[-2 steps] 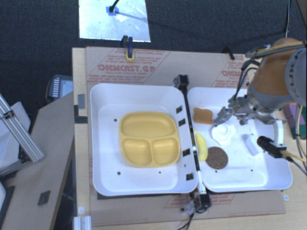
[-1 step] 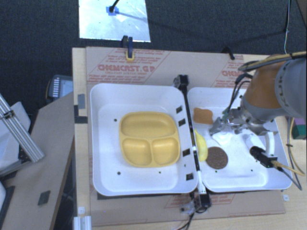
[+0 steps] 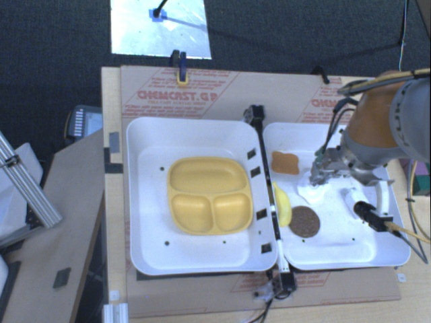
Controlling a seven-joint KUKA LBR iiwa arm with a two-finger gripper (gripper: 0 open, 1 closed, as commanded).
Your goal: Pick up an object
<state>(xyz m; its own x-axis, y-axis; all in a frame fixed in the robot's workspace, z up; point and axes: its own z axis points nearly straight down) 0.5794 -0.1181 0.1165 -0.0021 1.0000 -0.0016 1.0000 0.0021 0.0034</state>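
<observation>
The hand point(image 3: 322, 173) is low in the right bin point(image 3: 337, 251); I can't tell its grip. Just left of it lies an orange-brown toast slice point(image 3: 285, 162), flat and likely light and stiff, so pinch across its edges. Nearer lie a banana point(image 3: 282, 206) and a round brown patty point(image 3: 304, 221).

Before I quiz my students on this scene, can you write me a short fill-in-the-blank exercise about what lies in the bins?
1. The yellow tray with three compartments lies in the ____ bin.
2. The dark brown disc lies in the ____ bin.
3. The gripper hangs over the ____ bin.
4. The orange-brown block lies ____ the brown disc in the view.

Missing words: left; right; right; above
</observation>
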